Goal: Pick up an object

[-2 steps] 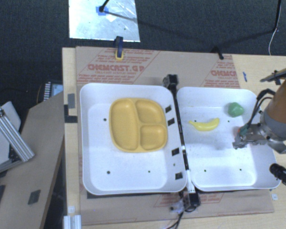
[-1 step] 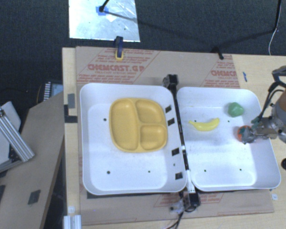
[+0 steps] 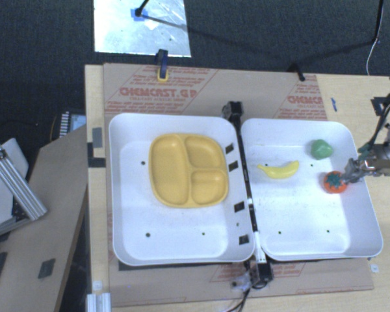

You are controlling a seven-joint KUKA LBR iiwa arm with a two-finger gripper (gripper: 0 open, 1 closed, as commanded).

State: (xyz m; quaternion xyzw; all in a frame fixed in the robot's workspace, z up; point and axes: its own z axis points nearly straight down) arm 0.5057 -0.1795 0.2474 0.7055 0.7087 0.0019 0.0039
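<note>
In the right bin (image 3: 299, 239) lie three things: a yellow banana (image 3: 279, 169) near the middle, a green round object (image 3: 322, 149) toward the back right, and a small orange-red object (image 3: 335, 182) with a teal patch by the right wall. My gripper (image 3: 352, 171) reaches in over the bin's right rim and sits right beside the orange-red object, at its upper right, touching it or nearly so. The object rests on the bin floor. The grey wrist (image 3: 383, 161) runs off the right edge.
The left bin (image 3: 130, 239) bears a yellow plate (image 3: 188, 170) with three compartments. A black divider with clips (image 3: 242, 187) runs between the bins. Both bins stand on a brown board (image 3: 182, 90). Metal framing (image 3: 13, 181) stands at far left.
</note>
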